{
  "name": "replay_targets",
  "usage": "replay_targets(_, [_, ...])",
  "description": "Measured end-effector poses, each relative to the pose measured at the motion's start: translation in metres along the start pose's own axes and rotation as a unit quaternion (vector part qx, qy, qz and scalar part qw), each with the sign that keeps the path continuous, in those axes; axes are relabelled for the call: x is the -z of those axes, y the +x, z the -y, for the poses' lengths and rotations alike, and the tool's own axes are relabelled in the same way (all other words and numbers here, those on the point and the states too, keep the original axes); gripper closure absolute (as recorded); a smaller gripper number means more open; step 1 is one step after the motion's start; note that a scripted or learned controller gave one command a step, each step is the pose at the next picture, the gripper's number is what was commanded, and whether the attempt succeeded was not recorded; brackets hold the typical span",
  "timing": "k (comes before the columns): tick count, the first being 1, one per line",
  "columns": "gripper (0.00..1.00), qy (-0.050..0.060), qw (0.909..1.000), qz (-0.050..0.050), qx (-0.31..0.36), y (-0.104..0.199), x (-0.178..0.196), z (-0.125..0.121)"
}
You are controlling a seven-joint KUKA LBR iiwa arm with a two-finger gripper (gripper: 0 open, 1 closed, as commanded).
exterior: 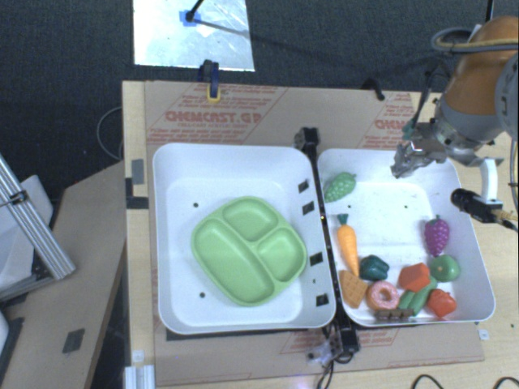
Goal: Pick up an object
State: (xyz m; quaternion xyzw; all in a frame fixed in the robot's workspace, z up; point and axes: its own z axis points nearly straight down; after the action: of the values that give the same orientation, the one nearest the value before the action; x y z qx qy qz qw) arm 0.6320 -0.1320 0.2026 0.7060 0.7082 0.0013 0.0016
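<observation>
Near edge of the right bin (478, 294) held the pile: donut (382, 296), a brown waffle-like piece (352, 288) touching it on the left, a dark strip (390, 315) just below. Beside those sat a green pod (416, 300), an orange-red piece (414, 276) and a red one (442, 302) by the right corner. Dark green pepper-like item (374, 267) lay just above the donut, and a green apple-like one (444, 267) sat near the right wall. Carrot (348, 247) ran along the left wall, leaf end pointing away. Purple grapes (436, 235) were just above the apple. Further back, a green bumpy piece (340, 186) lay in the far left corner, well apart from the pile.

Left bin (174, 181) carried a green divided plate (247, 250), roughly centred.

Gripper (403, 166) sat over the far rim of the right bin, apart from every item, nothing between the fingers. Open or closed: couldn't tell. Beyond the bins, a blue-yellow clamp (212, 80) gripped the board's far edge.
</observation>
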Motion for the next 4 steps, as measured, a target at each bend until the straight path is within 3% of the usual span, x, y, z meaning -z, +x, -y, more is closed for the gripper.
replay_targets(1, [1.00,0.000,1.0000,0.000,0.001,0.000,0.023,-0.001])
replay_targets(4, [1.00,0.001,1.0000,-0.001,0.003,0.149,0.018,-0.018])
